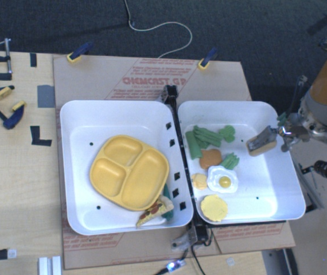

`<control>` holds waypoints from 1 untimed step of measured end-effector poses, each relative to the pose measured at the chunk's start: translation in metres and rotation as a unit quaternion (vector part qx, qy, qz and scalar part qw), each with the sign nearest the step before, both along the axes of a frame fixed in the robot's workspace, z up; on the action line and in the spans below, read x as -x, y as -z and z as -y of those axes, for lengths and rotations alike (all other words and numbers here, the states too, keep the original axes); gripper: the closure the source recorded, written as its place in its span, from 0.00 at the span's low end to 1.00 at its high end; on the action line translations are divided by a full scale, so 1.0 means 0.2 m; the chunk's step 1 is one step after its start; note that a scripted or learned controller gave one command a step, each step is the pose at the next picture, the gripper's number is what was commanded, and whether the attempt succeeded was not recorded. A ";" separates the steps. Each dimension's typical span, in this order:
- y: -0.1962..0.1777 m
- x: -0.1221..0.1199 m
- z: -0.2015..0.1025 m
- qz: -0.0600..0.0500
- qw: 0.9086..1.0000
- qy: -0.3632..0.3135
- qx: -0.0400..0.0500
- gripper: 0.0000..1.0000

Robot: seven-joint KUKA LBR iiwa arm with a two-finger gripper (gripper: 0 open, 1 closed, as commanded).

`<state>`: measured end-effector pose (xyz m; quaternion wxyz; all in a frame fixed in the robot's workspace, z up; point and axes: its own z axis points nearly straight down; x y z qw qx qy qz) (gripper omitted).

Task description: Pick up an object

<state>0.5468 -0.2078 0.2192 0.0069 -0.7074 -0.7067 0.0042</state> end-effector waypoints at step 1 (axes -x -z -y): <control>-0.02 -0.01 0.00 0.004 1.000 -0.001 0.001 0.00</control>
